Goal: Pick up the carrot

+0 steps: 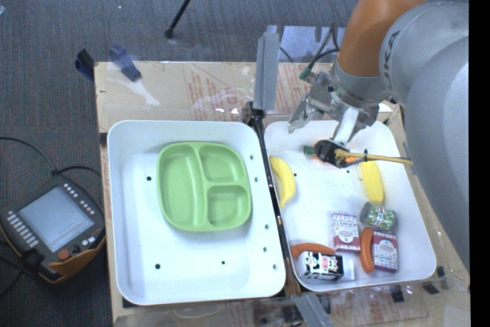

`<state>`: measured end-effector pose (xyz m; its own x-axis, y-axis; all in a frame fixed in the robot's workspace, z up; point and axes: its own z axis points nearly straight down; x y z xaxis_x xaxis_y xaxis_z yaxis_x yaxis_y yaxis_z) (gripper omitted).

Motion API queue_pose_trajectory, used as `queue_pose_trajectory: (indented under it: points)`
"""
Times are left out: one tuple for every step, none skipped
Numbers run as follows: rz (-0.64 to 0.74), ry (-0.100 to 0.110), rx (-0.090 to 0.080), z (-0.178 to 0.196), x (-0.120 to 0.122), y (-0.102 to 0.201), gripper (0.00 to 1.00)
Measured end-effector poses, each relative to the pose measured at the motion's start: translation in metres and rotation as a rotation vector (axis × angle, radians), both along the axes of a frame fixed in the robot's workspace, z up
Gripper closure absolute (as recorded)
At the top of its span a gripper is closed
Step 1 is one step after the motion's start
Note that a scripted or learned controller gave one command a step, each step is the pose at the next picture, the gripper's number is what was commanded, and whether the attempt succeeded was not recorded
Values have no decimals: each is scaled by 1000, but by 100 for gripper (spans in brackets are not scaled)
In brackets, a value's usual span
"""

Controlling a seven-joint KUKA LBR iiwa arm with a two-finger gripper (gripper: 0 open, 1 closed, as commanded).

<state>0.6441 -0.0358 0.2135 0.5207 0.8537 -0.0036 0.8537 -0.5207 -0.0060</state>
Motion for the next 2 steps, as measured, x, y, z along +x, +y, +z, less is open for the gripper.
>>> queue_pose_trajectory:
  points:
    - [99, -4, 1, -128, -1, -86, 0]
    - [100, 3, 4, -122, -1, -86, 100]
